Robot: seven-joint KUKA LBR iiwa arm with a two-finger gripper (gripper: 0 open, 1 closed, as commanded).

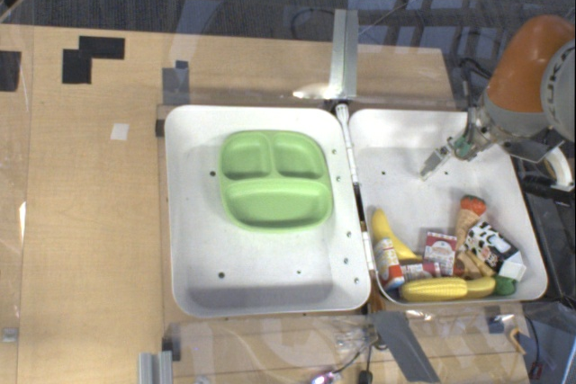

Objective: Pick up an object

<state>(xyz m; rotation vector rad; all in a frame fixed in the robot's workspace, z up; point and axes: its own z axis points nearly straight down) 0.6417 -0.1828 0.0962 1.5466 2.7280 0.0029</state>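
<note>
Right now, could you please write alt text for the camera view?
A grey arm's tool hovers over the bare upper part of the right bin, whose toy food is heaped in its lower corner. The left bin holds a green divided plate.

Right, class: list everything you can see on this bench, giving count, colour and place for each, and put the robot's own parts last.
Shallow white bins: two, white, side by side on the wooden bench.
Green three-compartment plastic plate: one, green, middle of the left bin.
Yellow plastic banana: one, yellow, right bin, near its left wall.
Yellow toy corn cob: one, yellow, right bin, front edge.
Small red box: one, red and white, right bin, among the pile.
Black-and-white cow-pattern carton: one, right bin, front right.
Orange-topped cone: one, orange and tan, beside the carton.
Robot arm: one, grey with orange band, right side.
Gripper: one, grey, over the right bin's back part.
</note>
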